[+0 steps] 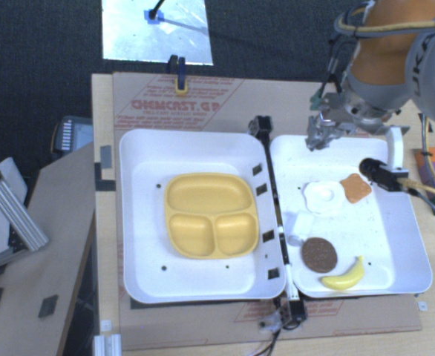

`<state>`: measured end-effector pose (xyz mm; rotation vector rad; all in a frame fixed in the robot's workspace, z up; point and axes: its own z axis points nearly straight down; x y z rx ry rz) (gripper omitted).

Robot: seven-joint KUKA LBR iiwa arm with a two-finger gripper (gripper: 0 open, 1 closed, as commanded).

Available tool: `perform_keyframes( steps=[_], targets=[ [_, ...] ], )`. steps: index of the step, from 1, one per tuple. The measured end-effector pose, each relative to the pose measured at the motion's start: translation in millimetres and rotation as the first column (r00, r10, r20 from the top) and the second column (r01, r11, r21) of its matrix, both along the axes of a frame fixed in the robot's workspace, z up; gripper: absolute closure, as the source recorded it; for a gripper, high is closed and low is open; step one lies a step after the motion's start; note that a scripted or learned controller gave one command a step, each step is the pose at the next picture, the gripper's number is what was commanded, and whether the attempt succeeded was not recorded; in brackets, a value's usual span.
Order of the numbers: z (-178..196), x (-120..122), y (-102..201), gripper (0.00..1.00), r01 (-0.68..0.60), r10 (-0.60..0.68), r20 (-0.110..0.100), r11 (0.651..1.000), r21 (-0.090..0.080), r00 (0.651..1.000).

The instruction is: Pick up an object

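Your bench carries two shallow white bins side by side. In the left bin [139, 199] you see a yellow three-compartment plastic tray [208, 213]. The right bin [403, 228] holds a white fried egg [321, 196], brown toast slice [356, 188], round brown patty [319, 254] and yellow banana [344, 275]. Above its far edge hangs the gripper [318, 133]; you cannot tell its finger state.

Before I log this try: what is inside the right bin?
In the right bin: a fried egg, toast, a brown patty and a banana. The hand covers part of its far edge.
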<state>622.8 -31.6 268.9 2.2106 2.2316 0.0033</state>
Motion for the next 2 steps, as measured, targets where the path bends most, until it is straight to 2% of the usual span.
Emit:
perform_keyframes(
  steps=[1,2],
  targets=[
    [-22,5,48,1.0,0.001,-0.001,-0.001,1.0,0.0,1.0],
    [-40,4,108,1.0,-0.001,0.001,-0.002,1.0,0.001,1.0]
  ],
)
